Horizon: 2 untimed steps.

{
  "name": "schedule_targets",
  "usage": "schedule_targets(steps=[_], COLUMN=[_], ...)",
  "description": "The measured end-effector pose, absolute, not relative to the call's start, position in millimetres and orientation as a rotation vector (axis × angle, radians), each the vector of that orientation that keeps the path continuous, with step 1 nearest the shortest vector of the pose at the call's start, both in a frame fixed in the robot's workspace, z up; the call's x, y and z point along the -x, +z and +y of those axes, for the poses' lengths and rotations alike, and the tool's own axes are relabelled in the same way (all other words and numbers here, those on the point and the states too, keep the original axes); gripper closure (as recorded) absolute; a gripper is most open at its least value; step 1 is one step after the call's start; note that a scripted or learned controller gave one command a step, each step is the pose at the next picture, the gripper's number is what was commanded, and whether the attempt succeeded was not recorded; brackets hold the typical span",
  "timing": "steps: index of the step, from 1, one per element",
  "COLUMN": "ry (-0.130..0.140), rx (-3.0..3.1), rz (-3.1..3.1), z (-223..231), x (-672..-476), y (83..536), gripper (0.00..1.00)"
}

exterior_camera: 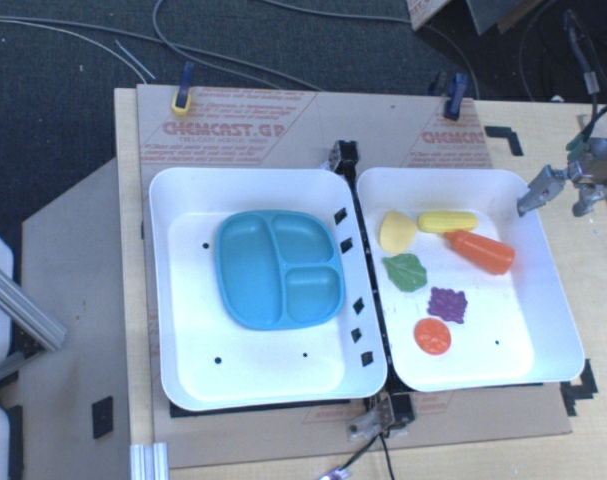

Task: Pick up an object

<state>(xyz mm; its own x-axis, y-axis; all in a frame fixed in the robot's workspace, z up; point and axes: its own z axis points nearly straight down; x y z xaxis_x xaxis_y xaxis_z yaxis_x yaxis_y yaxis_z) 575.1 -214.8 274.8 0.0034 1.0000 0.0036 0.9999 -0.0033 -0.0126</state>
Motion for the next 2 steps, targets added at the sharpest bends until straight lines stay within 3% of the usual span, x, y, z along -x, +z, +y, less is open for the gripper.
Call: schedule_targets(steps=[1,2], ry=[0.000,0.004], rx=[2.221,2.216], rz=[-2.222,-2.217], z=[-214.0,-207.8], x=[-577.3,-574.2], y=[281.8,220.5], gripper=[0.00,0.00])
